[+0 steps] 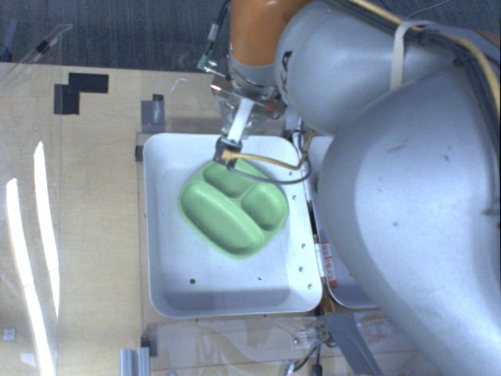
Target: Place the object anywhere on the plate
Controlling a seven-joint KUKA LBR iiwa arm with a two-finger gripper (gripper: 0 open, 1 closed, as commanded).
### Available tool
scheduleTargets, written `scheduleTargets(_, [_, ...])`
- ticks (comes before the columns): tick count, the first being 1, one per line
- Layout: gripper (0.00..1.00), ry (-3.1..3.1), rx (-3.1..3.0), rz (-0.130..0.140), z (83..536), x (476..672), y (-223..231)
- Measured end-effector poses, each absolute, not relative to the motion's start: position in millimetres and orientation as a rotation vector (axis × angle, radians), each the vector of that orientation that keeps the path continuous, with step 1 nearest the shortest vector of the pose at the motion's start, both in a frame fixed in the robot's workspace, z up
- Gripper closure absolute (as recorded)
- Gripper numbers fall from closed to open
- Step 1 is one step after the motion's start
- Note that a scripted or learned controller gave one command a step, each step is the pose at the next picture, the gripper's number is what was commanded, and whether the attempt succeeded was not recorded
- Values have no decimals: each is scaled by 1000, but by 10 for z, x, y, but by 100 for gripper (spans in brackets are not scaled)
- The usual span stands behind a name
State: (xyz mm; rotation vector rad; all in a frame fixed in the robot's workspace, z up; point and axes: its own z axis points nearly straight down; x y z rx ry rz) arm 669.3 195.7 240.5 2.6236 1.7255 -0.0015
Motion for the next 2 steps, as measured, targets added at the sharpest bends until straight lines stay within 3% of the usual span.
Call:
scheduleTargets(1, [100, 1683, 2652, -4, 2368, 6300, 1793])
scheduleTargets(2, [100, 1553, 2730, -5, 2106, 6001, 1204])
